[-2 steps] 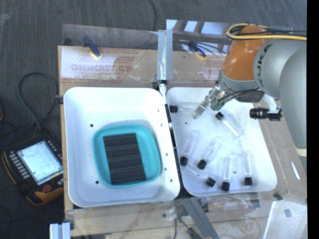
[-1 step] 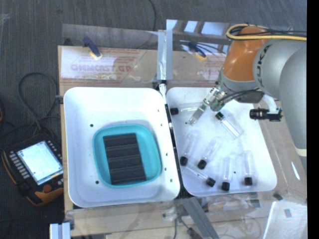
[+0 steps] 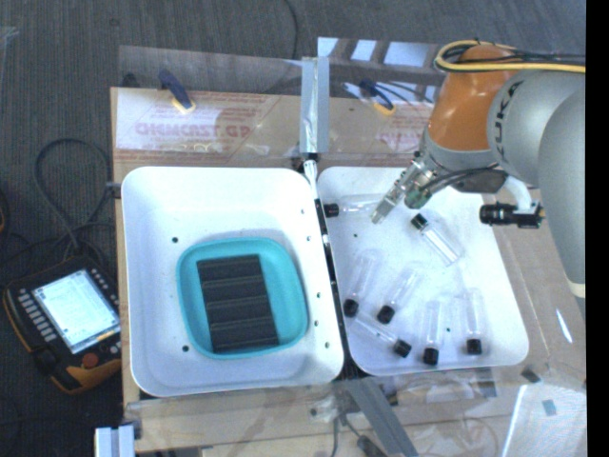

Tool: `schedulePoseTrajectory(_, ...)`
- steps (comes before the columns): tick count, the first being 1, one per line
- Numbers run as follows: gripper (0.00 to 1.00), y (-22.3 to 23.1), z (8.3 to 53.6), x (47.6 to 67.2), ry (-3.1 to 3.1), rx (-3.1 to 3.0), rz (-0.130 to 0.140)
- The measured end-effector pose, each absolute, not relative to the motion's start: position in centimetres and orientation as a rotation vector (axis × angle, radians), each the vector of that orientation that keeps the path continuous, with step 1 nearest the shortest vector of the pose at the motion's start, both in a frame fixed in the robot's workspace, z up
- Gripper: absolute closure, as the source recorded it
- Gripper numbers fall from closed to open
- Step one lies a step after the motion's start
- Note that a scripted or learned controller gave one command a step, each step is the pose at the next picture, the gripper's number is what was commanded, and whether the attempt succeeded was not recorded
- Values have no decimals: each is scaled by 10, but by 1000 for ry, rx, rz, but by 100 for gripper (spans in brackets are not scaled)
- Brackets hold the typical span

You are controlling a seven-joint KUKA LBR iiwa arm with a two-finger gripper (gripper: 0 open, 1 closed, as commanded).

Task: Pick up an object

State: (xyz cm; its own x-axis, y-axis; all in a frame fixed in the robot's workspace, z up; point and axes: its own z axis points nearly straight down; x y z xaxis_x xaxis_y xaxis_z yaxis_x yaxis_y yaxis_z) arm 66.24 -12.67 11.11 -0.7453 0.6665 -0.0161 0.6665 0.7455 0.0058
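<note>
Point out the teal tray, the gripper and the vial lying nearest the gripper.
teal tray (image 3: 194, 298): camera view, its left rim, in the left bin.
gripper (image 3: 380, 215): camera view, at its fingertips, over the right bin.
vial (image 3: 436, 241): camera view, middle of its clear body, below its black cap.

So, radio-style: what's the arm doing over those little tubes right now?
Gripper hovering over right bin, upper left part, nothing seen between its fingers. Clear black-capped vials lie scattered, none lifted. Nearest vial just right of gripper. Nothing blocking.
</note>
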Motion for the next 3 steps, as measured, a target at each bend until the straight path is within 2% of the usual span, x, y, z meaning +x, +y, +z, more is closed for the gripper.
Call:
schedulePoseTrajectory(1, 0, -126, 111, 662, 2920, 1115, 1)
schedulePoseTrajectory(2, 100, -127, 120, 663, 2917, 1116, 2)
schedulePoseTrajectory(3, 100, -80, 167, 659, 2897, 1201, -4)
